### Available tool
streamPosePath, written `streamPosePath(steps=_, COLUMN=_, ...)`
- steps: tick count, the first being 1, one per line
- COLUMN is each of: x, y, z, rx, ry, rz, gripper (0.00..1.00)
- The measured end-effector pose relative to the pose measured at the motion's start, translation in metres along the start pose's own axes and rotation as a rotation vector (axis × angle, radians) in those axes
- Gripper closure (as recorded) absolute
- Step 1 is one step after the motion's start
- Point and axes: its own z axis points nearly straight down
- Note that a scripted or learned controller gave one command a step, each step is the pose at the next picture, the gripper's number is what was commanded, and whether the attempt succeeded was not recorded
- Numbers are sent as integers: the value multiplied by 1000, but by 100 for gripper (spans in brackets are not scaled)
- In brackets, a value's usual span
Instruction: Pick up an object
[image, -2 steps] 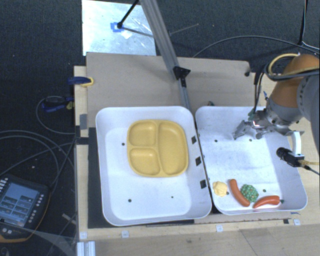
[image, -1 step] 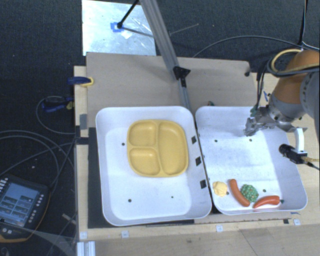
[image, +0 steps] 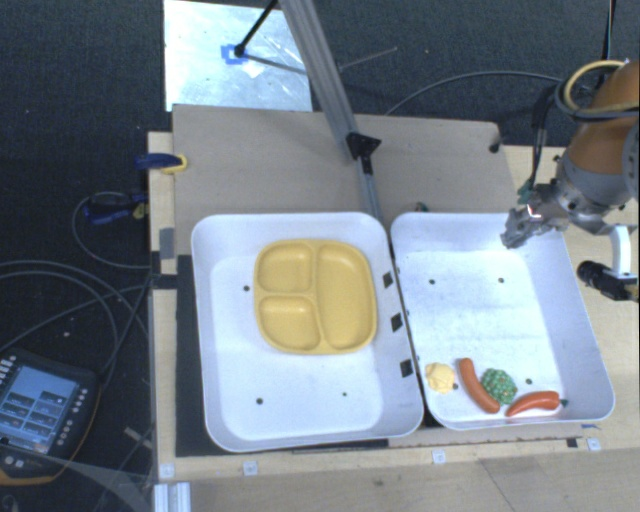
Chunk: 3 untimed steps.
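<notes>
You see two white bins side by side on the bench. The left bin (image: 230, 400) fills the lower middle of the frame, and the right bin (image: 500, 310) sits at the lower right, touching it along the middle edge.

In the left bin lies a yellow plate (image: 315, 297) with three compartments. It rests flat in the upper half of this bin, a little toward the centre of the frame.

The things you could pick are grouped in the lower part of the right bin, near its bottom edge. From left to right you find a small pale yellow piece (image: 440, 377), then an orange sausage (image: 477, 385) lying at a slant, then a green bumpy piece (image: 498, 383) just beside it, and a second orange sausage (image: 533, 403) near the lower right corner of the bin. The first sausage and the green piece appear to touch.

The arm comes in at the upper right of the frame. The gripper (image: 522, 228) hangs over the upper right corner of the right bin, well apart from the food pieces. Nothing is visible in it, but whether it is released or clenched, you cannot tell from this picture, because it is small and blurred.
</notes>
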Motion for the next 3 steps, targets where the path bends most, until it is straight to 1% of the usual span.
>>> streamPosePath(steps=2, x=-3, y=1, z=-95, rx=0, ry=0, rz=-1, gripper=100)
streamPosePath(steps=3, x=48, y=-5, z=-101, rx=6, ry=3, rz=-2, gripper=100)
